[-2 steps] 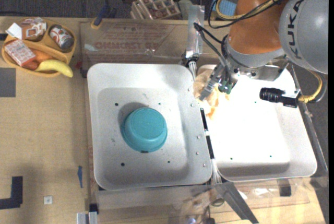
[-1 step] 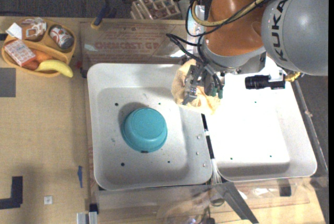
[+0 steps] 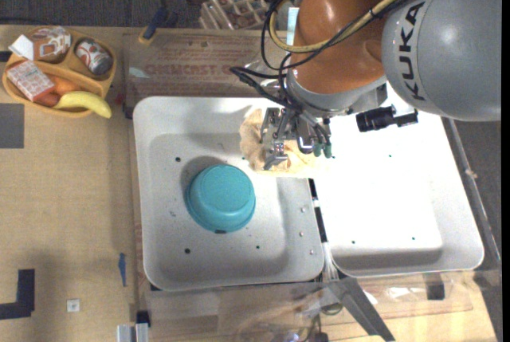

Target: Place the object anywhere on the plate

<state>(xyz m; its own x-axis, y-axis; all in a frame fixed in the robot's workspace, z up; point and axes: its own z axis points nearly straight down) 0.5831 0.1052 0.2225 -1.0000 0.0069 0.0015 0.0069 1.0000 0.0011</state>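
Observation:
A teal round plate (image 3: 221,197) lies in the middle of the left bin (image 3: 159,173). A pale beige, crumpled-looking object (image 3: 255,135) sits at that bin's back right, near the wall shared with the right bin. My gripper (image 3: 276,151) hangs straight over the beige object, and its tip reaches down into or against the object's right side. The object's right part is hidden behind the gripper body. The plate is a short way to the front left of the gripper, with nothing on it.
The right bin (image 3: 398,197) lies under the arm's grey and orange wrist (image 3: 343,37). A yellow tray (image 3: 56,73) of toy food with a banana (image 3: 84,101) stands on the bench at the far left. Cardboard and cables crowd the back edge.

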